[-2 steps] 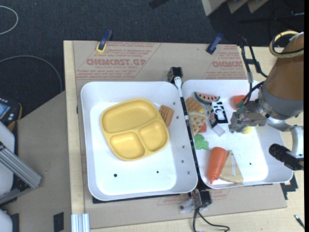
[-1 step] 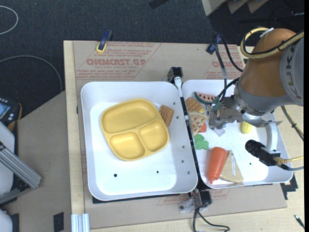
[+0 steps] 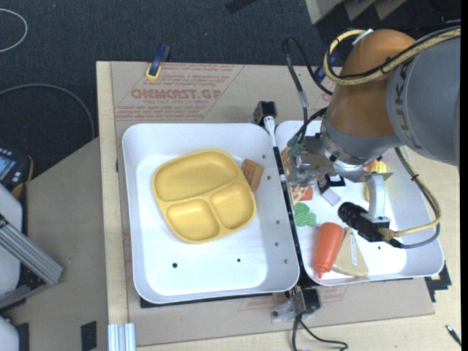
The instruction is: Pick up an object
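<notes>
The left bin (image 3: 146,269) holds a yellow 3-compartment plate (image 3: 203,194) with a small brown waffle-textured piece (image 3: 252,172) at its right edge. The right bin (image 3: 420,258) holds an orange carrot (image 3: 328,245), a green leafy item (image 3: 303,214) and a pale wedge (image 3: 351,267) — other pieces lie hidden beneath the arm. The gripper (image 3: 311,168) sits low over this bin's left side — whether it holds anything, I cannot tell.

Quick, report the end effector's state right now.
End effector: low over the right bin, near its left wall; whether it is open or closed cannot be told, and no held object can be seen.
</notes>
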